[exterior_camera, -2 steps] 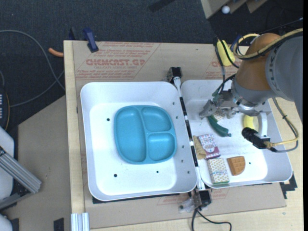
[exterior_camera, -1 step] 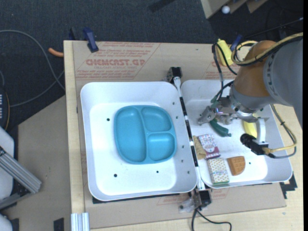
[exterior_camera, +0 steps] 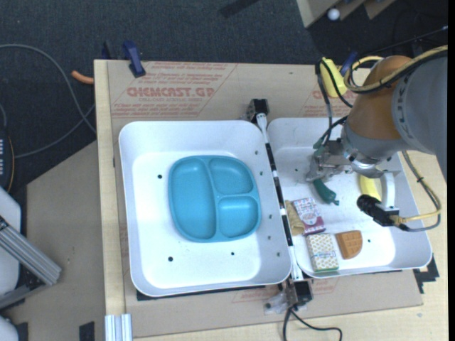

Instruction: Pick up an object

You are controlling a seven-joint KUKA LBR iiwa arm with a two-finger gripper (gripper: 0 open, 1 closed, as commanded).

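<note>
Grey arm (exterior_camera: 398, 112) bends down into right bin (exterior_camera: 412, 251), gripper (exterior_camera: 321, 178) state unclear, over a green object (exterior_camera: 326, 190).

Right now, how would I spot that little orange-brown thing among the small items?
Look in the right-hand white bin, at its near edge. There the orange-brown object lies just right of a pale green patterned packet. It alone is rounded and toast-coloured; its neighbours are flat rectangular packets.

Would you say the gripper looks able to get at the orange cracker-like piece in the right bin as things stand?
Probably yes. The orange piece lies uncovered near the right bin's front, apart from the gripper, with only a small box beside it.
</note>
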